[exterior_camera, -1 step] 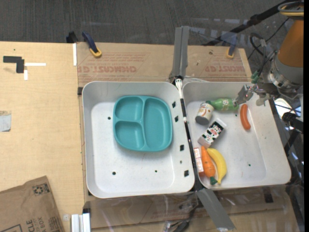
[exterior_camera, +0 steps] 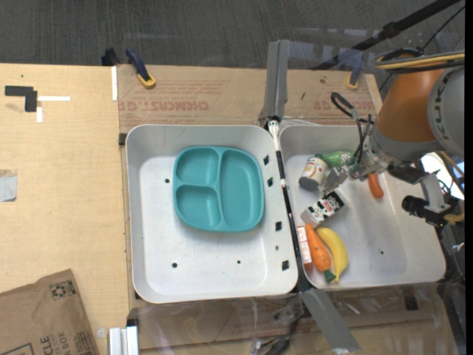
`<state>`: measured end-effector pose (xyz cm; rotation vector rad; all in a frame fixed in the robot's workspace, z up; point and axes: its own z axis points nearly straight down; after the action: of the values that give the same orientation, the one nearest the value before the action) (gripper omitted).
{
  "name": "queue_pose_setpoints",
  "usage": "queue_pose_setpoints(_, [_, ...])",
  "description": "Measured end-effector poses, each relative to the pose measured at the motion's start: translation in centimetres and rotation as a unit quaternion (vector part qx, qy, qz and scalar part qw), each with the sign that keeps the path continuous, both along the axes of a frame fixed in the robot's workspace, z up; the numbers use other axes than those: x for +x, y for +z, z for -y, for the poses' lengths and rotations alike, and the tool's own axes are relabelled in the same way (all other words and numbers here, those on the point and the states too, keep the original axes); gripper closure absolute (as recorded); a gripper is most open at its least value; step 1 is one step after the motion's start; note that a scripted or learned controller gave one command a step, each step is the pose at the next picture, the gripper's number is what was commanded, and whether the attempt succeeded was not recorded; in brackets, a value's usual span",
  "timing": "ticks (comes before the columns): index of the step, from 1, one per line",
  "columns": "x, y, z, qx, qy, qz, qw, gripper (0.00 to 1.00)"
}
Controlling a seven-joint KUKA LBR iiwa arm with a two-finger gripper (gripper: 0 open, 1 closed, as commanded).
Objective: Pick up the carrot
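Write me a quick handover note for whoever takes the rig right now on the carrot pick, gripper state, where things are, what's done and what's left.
Gripper: low over the upper middle of the right bin, beside the green item; whether it is open or shut cannot be told, and nothing is seen held.
Carrot: lying near the right bin's lower left corner, against the banana, away from the gripper.
Also in that bin: a small can, a black and white packet, a small orange-red piece.
Left bin: holds the teal divided plate.
Done: nothing visible; carrot not lifted.
Left: move to the carrot, grasp it, lift it.
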<state>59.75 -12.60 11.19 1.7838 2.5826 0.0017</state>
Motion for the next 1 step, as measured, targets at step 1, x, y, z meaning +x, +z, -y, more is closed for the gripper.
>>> queue_pose_setpoints(1, [0.02,0.94,0.18,-0.0002,-0.002,0.001,1.0000,1.00])
